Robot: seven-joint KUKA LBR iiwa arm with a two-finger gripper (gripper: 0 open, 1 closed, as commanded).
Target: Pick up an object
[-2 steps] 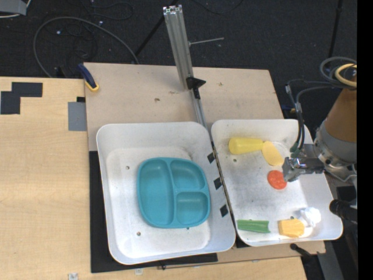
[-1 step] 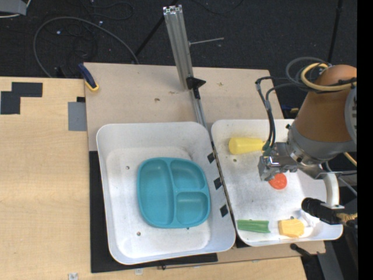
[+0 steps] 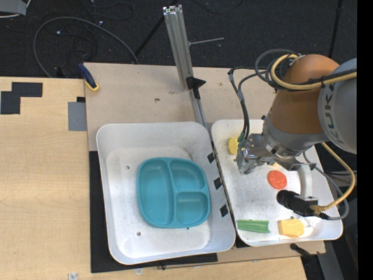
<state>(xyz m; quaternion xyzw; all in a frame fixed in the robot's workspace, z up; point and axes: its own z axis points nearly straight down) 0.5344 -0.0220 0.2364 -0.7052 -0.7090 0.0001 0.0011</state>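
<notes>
Objects for picking lie in the right bin [image 3: 233, 134]: yellow piece [image 3: 233, 145] at the upper-left wall, just beside the gripper [image 3: 249, 159]; orange-red piece [image 3: 277, 179] mid-bin; green piece [image 3: 253, 226] and yellow block [image 3: 292, 228] along the near edge. Gripper state: cannot tell. Judgement: centre squarely over one piece, clear of the wall, before descending. Arm [image 3: 303, 107] covers the bin's far corner; left bin [image 3: 111, 150] holds a teal divided tray [image 3: 173, 192].

1. we see a red piece [image 3: 277, 179] lying flat mid right bin [image 3: 256, 238].
2. we see a green bar [image 3: 253, 226] lying flat near the front rim.
3. a yellow block [image 3: 292, 228] sits just right of it.
4. another yellow piece [image 3: 233, 145] lies by the left wall.
</notes>
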